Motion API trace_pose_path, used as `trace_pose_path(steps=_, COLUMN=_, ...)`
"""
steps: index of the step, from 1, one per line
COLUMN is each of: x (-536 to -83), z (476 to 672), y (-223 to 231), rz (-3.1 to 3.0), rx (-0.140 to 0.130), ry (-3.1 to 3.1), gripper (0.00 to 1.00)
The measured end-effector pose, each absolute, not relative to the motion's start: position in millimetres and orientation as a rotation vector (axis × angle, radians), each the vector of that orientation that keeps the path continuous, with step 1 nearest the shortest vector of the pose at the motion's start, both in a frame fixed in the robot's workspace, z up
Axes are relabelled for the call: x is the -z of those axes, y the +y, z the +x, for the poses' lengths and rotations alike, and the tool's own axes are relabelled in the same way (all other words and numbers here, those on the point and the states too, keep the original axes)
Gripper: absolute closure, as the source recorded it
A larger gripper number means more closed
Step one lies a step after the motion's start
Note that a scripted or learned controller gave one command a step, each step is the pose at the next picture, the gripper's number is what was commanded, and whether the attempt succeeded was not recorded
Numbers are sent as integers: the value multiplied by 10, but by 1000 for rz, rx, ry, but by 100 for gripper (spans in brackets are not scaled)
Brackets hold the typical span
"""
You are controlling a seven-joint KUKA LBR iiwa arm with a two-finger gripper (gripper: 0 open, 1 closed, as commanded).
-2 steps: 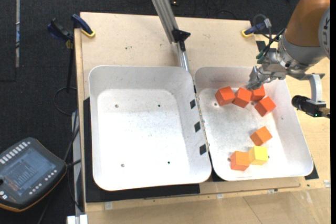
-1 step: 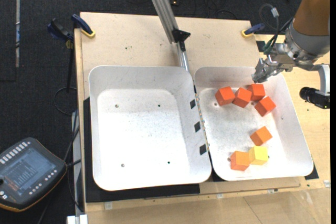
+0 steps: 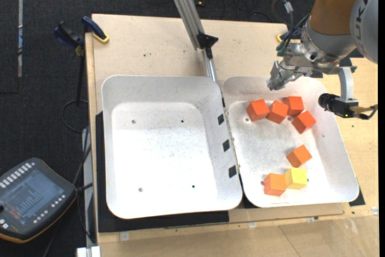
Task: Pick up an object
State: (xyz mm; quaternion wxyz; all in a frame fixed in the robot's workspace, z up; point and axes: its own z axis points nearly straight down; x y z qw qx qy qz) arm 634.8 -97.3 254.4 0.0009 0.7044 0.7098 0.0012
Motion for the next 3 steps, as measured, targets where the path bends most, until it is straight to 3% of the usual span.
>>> trace_pose_path(steps=3, x=-2403, z=6338, y=576, rz=2213, rx=-3, ry=2231, gripper=100)
